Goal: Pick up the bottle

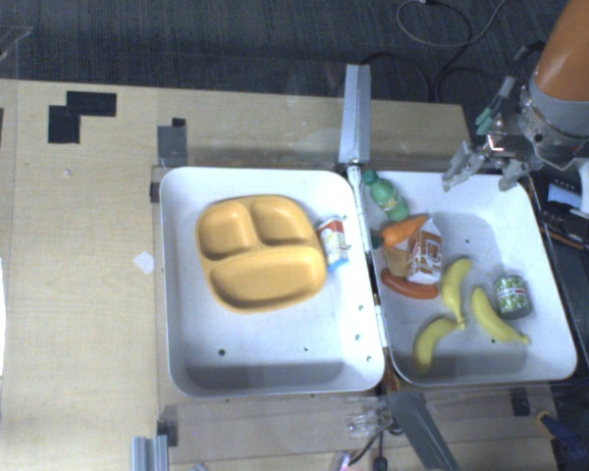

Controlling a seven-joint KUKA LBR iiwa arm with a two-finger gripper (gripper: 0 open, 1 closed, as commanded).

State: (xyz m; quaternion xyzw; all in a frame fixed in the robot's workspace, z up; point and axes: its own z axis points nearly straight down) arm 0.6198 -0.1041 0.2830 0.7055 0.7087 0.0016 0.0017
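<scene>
Left bin (177, 292) with yellow tray (260, 251) and bottle (334, 241), right bin (555, 292) with bananas (458, 302), tool (486, 165) spread open, empty

Bright, even overhead light; soft shadows inside both white bins (275, 381). Glare streak at left on bench (69, 263). Img slightly soft, low-res throughout.

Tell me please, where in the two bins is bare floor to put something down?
Left bin: a wide strip below the yellow tray. Right bin: the corner under the gripper, above the can. Crowded: its left side and bananas.
</scene>
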